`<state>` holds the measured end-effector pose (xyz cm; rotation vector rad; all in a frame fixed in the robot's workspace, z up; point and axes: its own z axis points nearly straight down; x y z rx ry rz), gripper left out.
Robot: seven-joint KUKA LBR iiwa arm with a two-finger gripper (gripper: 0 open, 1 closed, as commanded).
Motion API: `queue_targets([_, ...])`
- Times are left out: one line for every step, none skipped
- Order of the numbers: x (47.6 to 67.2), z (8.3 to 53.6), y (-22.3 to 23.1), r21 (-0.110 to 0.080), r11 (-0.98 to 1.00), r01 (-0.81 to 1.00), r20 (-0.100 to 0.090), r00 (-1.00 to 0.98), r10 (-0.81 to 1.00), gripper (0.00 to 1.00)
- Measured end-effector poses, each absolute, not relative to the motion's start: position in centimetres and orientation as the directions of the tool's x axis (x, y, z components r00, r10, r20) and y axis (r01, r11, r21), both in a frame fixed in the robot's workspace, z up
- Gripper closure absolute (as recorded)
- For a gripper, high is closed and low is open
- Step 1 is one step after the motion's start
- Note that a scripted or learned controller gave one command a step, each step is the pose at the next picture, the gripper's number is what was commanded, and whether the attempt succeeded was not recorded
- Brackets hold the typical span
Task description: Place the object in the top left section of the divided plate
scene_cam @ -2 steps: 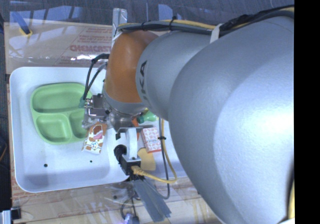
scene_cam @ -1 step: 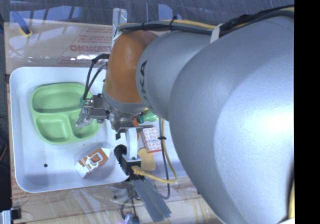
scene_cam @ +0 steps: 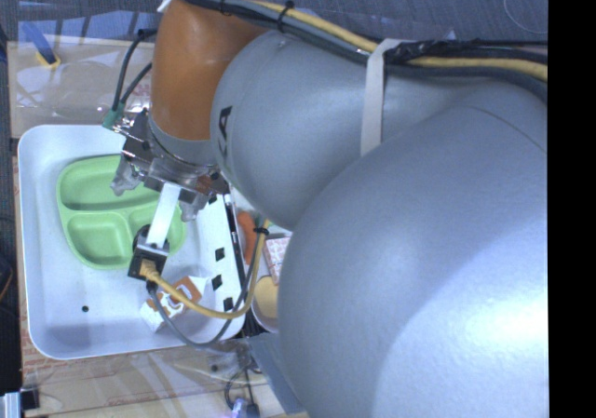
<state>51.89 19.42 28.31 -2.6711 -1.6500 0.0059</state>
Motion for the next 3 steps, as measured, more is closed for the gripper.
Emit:
queue_targets([51.8, 29.1, 19.7, -0.010, -0.433, 0.901, -0.008, 0.433, 0.901, 1.00])
queue_targets([47.5, 24.7, 14.4, -0.007, -0.257, 0.966, -0.004, 0.257, 0.966, 1.00])
queue_targets([47.5, 20.7, 16.5, -0.007, -0.176, 0.984, -0.004, 0.176, 0.984, 1.00])
